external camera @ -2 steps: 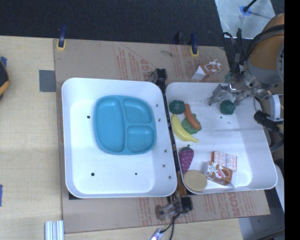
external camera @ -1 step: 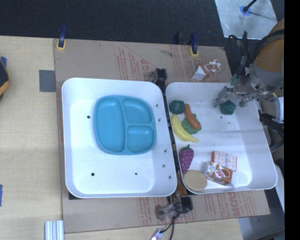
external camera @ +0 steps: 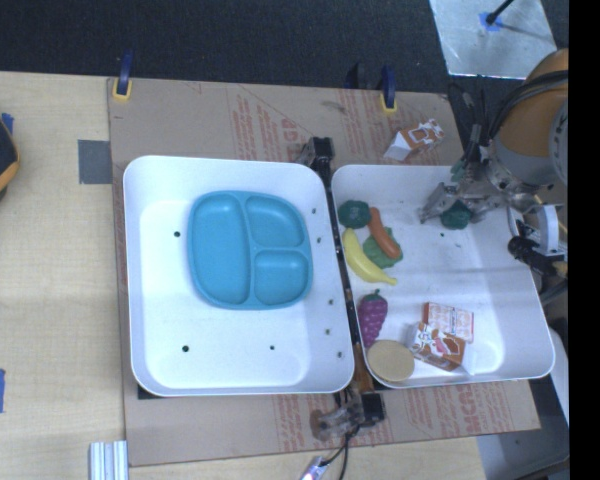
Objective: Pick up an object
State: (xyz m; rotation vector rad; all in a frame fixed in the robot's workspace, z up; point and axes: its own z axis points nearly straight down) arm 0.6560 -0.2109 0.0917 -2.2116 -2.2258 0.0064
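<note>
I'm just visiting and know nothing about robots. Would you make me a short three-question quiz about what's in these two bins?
1. True or false: the blue divided plate lies in the left bin.
2. Which thing lies nearest the front rim of the right bin? A) banana B) round tan disc C) carrot
3. Fill in: the gripper is above the right bin's ____ right corner, beside a small dark green thing.

Key: 1 true; 2 B; 3 far.
</note>
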